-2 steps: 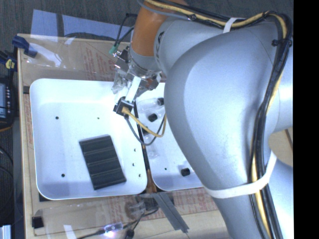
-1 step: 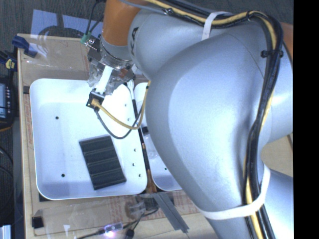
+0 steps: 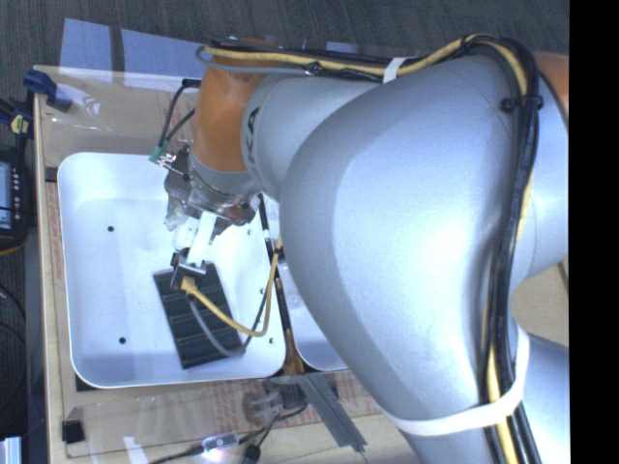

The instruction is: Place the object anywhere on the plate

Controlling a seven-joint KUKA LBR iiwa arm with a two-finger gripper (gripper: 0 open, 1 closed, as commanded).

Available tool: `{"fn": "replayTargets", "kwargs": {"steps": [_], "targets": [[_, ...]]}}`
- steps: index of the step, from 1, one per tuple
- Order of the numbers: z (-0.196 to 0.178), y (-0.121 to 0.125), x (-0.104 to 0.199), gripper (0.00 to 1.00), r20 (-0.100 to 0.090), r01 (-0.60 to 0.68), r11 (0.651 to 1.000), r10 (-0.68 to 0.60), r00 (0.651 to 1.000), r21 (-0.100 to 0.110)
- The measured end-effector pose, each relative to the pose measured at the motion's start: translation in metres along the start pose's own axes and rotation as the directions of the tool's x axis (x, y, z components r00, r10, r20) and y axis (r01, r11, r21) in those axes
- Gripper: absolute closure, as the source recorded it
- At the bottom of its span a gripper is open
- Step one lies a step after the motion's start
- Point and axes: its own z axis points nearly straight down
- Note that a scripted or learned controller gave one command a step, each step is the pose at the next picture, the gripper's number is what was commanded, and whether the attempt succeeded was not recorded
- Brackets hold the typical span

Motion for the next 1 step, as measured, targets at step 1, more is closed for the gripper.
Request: {"fn": "replayTargets", "kwargs": {"steps": [1], "targets": [[-0.0287,-0.0271,-0.0712,1.0,-0.002,0.349,0.937,-0.349,0.937,-0.003]]}}
